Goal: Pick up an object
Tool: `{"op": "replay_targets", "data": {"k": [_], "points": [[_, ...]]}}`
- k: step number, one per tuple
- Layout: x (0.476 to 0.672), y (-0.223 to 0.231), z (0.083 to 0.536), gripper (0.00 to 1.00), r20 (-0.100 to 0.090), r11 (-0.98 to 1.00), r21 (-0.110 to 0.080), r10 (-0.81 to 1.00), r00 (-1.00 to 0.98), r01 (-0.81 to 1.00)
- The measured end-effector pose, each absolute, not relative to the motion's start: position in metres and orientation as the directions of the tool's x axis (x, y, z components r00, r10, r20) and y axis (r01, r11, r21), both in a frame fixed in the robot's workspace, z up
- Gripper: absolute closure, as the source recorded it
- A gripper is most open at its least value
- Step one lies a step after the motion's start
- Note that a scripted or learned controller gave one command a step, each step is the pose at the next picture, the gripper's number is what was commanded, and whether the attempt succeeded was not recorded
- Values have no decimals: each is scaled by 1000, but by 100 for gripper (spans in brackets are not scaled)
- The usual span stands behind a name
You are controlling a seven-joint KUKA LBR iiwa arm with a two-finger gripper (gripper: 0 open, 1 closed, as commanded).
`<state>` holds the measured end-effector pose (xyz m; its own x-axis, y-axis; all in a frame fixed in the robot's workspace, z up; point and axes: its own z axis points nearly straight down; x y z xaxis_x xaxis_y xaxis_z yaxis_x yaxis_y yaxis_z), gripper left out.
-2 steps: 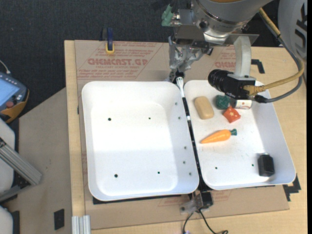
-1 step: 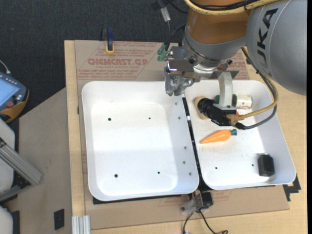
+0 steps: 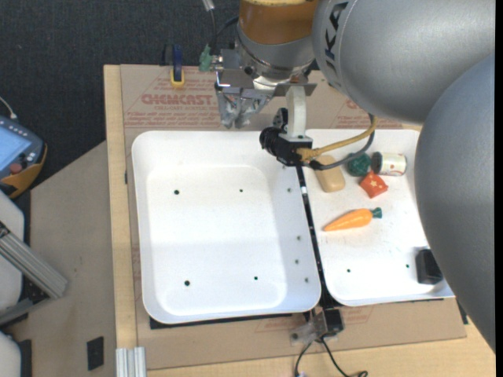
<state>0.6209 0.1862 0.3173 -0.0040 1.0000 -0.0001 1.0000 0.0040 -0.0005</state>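
Observation:
My gripper (image 3: 238, 115) hangs over the cardboard just beyond the far rim of the left bin (image 3: 149, 210), near its middle. I see nothing in it. All the objects lie in the right bin (image 3: 393, 289). An orange carrot with a green top (image 3: 348, 221) rests near its middle. A tan block (image 3: 332, 181) lies by the divider at the far left. Close to each other further back are a dark green piece (image 3: 359, 164), a red block (image 3: 373, 184) and a small white cylinder (image 3: 391, 163). A black block (image 3: 428, 266) lies at the right.
The big grey arm covers the upper right of the view and part of the right bin. Brown cardboard (image 3: 169, 99) borders the bins. A blue and yellow clamp (image 3: 177, 65) stands at the cardboard's far edge.

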Motion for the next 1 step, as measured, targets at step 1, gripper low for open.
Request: {"op": "replay_targets", "data": {"k": [1], "points": [[630,228,400,100,5,6,11,1000,-6,1000]]}}
